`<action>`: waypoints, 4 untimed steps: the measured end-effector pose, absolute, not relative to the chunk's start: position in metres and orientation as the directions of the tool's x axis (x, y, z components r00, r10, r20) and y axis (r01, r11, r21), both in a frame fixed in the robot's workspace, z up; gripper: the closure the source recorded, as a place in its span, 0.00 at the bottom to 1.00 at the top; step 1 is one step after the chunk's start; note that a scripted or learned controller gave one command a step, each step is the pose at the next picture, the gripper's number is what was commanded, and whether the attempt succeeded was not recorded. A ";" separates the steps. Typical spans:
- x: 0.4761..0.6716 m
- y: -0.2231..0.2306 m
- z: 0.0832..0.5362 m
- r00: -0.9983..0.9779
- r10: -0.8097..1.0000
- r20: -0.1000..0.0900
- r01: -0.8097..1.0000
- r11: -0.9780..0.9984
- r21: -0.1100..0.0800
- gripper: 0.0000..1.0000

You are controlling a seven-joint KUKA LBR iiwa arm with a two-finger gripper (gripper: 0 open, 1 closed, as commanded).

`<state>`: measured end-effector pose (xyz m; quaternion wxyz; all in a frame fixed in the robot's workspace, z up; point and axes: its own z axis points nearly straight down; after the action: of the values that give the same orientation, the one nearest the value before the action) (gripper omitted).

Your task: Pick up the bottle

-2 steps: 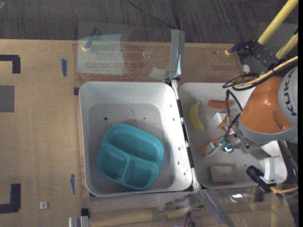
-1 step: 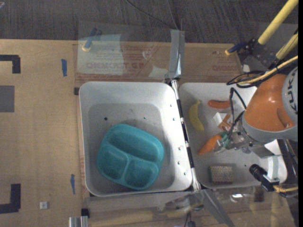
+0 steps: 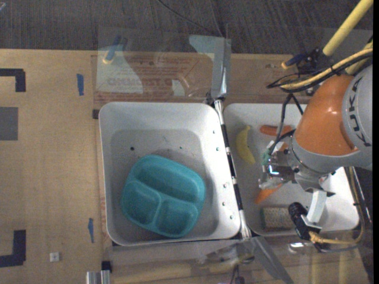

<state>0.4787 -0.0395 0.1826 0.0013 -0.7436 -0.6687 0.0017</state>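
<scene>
So from the overhead camera, two white bins sat side by side on the bench. The left bin (image 3: 112, 123) had a teal divided plate (image 3: 163, 196) lying in it, tilted a bit toward the near wall. The right bin (image 3: 249, 114) was where the arm (image 3: 331, 123) had reached in, its orange band hanging over most of the bin. The gripper (image 3: 273, 169) was low, about mid-bin, but the wrist hid the fingers, so I honestly couldn't tell how they stood or whether anything was in them. A yellow banana (image 3: 244, 145) lay near the divider, an orange thing (image 3: 265, 193) poked out just beside the gripper, and a grey scrubby block (image 3: 275, 217) sat near the front wall. As for the bottle, I couldn't pick it out for sure.
</scene>
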 end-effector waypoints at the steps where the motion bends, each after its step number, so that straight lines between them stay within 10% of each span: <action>1: 0.479 0.017 0.199 0.191 0.982 -0.002 0.981 -0.191 -0.003 1.00; 2: 0.490 0.098 0.219 0.093 0.996 -0.002 0.996 -0.093 -0.004 1.00; 3: 0.479 0.110 0.227 0.253 0.967 -0.003 0.967 -0.253 -0.003 1.00; 4: 0.478 0.112 0.248 -0.017 1.000 -0.002 1.000 0.017 -0.002 1.00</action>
<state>0.4784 0.1117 0.2480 -0.0001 -0.7010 -0.7132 0.0014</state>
